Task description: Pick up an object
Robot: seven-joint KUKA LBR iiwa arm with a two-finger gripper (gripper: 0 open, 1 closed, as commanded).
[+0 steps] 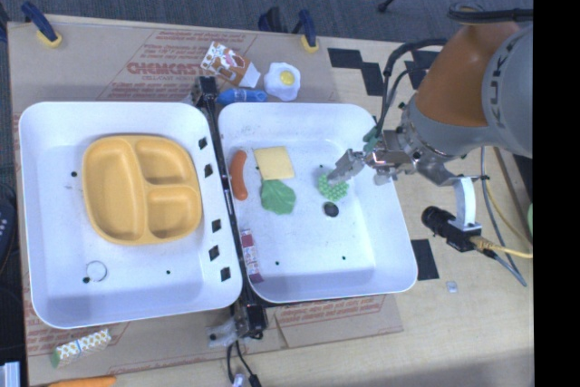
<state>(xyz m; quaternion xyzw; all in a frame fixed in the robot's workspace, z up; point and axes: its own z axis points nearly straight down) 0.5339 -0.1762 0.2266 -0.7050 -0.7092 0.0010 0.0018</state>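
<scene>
My gripper (pixel 362 170) hangs open over the right part of the right bin (pixel 381 267). Its left finger (pixel 346 165) tips down right beside a small green bunch of grapes (pixel 332 188), with nothing held between the fingers. Further left in that bin lie a yellow cheese slice (pixel 274 163), a green leaf (pixel 278 196) and an orange-red sausage (pixel 238 174). A small dark piece (pixel 331 210) lies just below the grapes.
The left bin (pixel 36 195) holds a yellow divided plate (pixel 142 188) and a small clear ring (pixel 94 270). Behind the bins lie a snack packet (pixel 222 61), a toy fried egg (pixel 284 80) and a blue item (pixel 241 95). A thin dark-red stick (pixel 246 254) rests by the divider.
</scene>
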